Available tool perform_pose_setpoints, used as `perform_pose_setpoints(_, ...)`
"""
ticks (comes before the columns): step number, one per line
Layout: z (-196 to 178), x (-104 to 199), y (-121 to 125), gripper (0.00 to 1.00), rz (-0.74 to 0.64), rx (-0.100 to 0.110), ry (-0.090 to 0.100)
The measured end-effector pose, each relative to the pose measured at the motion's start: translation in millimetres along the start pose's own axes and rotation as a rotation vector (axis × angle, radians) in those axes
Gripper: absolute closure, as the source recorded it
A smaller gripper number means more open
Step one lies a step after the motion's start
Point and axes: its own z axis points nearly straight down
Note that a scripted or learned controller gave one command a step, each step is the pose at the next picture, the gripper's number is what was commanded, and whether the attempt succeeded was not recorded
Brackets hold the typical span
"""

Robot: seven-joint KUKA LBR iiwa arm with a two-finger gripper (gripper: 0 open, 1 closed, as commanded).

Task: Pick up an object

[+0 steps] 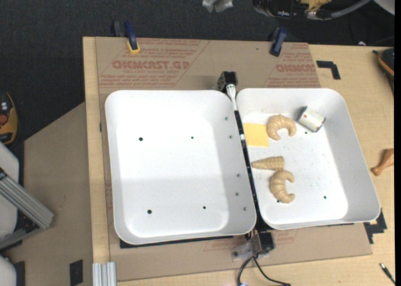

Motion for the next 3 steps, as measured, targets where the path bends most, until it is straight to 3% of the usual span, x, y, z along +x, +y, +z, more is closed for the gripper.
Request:
perform_pose_setpoints(1, 8, 38, -77, 1.00, -0.001, 0.022, -0.005)
perform_pose_setpoints(2, 9, 36, -73, 0.00, 0.005, 0.020, -0.007)
perform_pose_setpoints(3, -3, 36, -73, 1.00, 0.004, 0.016, -0.006)
